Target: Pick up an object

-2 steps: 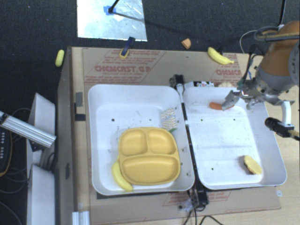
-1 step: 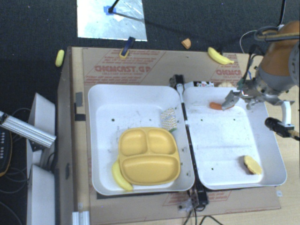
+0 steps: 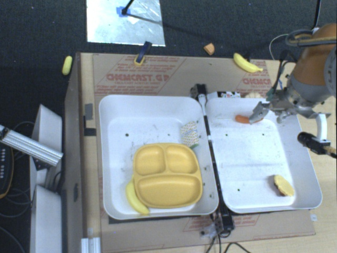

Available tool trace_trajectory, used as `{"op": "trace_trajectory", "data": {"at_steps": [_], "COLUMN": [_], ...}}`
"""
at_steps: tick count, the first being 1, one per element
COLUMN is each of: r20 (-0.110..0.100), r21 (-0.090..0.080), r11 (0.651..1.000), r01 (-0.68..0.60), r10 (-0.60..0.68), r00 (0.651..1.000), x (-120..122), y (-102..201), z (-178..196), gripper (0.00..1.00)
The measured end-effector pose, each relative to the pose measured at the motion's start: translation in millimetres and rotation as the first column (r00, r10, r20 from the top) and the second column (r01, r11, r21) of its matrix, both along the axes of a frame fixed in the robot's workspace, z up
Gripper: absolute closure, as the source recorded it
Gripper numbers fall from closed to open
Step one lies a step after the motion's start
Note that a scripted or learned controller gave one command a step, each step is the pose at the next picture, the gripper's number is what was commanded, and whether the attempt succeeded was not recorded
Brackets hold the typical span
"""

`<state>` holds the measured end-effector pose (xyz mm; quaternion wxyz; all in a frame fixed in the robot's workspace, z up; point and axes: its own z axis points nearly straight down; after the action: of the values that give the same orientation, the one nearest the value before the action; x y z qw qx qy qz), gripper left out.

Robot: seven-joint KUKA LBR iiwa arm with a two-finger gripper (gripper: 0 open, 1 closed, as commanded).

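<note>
1. Nearest the camera, at the front edge of the left bin (image 3: 113, 109), a yellow toy banana (image 3: 135, 199) lies against a yellow three-compartment plate (image 3: 167, 174) that fills that bin's front half.
2. Near the front right corner of the right bin (image 3: 295, 194) sits a small yellow-and-tan food piece (image 3: 283, 185), well apart from the arm.
3. At the left bin's right wall, just behind the plate, rests a small mesh-patterned packet (image 3: 189, 134).
4. Toward the back edge of the right bin lies a small orange piece (image 3: 241, 119), probably a toy carrot. It looks light, stiff and smooth, so it may slip; I judge a pinch across its short width at the middle to be best.
5. The gripper (image 3: 268, 112) hangs just beside that orange piece, on its right; the nearer fingertip (image 3: 256, 118) almost touches it. The fingers are spread apart and nothing sits between them, so the piece is not yet grasped.
6. Beyond the bins, on the cardboard's back edge, lie another banana (image 3: 246, 63) and a blue-and-yellow clip (image 3: 142, 52).
</note>
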<state>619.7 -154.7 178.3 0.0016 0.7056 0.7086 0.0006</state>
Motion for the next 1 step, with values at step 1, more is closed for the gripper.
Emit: {"op": "trace_trajectory", "data": {"at_steps": [1], "r20": [0.0], "r21": [0.0], "r11": [1.0], "r01": [0.0], "r10": [0.0], "r00": [1.0], "x": [0.0], "y": [0.0], "z": [0.0], "gripper": [0.0]}}
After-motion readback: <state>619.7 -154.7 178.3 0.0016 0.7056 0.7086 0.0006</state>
